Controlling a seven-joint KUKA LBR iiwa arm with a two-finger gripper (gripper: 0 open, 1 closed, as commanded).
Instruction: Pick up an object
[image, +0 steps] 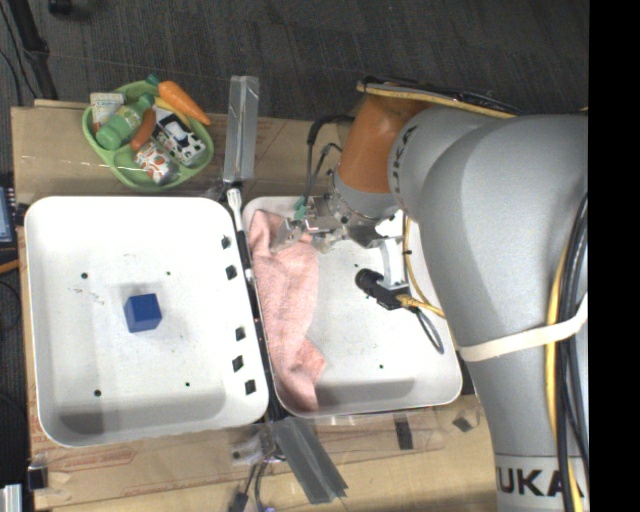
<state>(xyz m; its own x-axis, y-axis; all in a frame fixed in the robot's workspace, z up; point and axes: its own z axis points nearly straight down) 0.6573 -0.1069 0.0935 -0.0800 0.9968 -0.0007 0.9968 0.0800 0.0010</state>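
Observation:
A pink cloth (287, 300) lies crumpled along the left wall of the right bin (400, 385), stretching from the far corner to the near edge. My gripper (308, 222) is low in that bin's far left corner, right at the upper end of the cloth. Whether it touches or holds the cloth is hidden by the wrist. A small blue cube (143, 312) rests on the floor of the left bin (60, 230), left of its middle and far from the gripper.
A green bowl (100, 145) of toy food, with a carrot on top, stands on the bench beyond the left bin. A grey bar (240, 120) rises behind the gap between the bins. The large grey arm (500, 220) covers the right bin's right side.

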